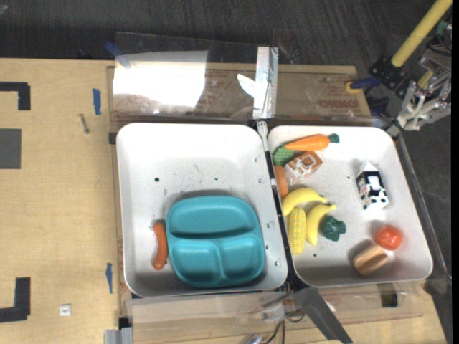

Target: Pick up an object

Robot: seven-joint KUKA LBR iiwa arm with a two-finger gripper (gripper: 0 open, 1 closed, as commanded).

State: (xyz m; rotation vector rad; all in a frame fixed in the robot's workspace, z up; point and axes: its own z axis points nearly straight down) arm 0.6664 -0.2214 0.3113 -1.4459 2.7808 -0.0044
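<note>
The right bin (409, 192) holds several toy foods. An orange carrot (312, 142) lies at its far left, with a small white and orange box (303, 165) just below it. Two yellow bananas (307, 201) and a corn cob (296, 229) lie along the left wall, beside a green broccoli piece (333, 228). A black and white cow figure (371, 188) stands mid-right. A red tomato (388, 237) and a brown bread roll (370, 258) sit near the front right corner. In the left bin (143, 156) there is a teal divided plate (214, 241) with an orange sausage (159, 245) beside it.
A clear plastic sheet (179, 84) and a metal strip (265, 81) lie behind the bins. A yellow pole (423, 24) and a metal, cabled assembly (423, 95) stand off the bench at the top right. Tan board (50, 192) spreads to the left.
</note>
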